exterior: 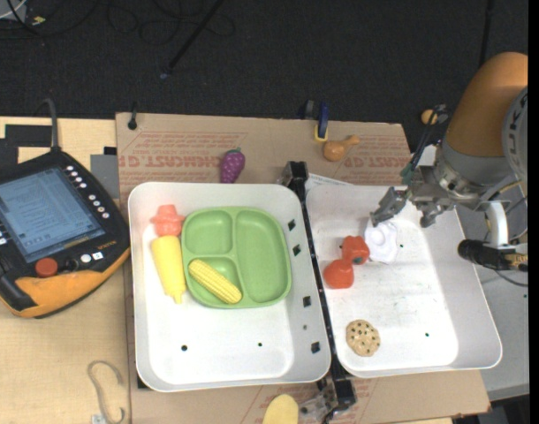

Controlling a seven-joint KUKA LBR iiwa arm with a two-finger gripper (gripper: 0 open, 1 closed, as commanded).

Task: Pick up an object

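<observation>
Gripper (395, 215) hung just above the white wad (383, 242) in the right bin (464, 325), fingers spread and empty; wad sat just right of the red toy (345, 261), looked soft, light, crushable, so pinch across its middle.

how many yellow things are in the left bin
2: a yellow bottle lying beside the green tray, and a corn cob in the tray's front compartment.
</observation>
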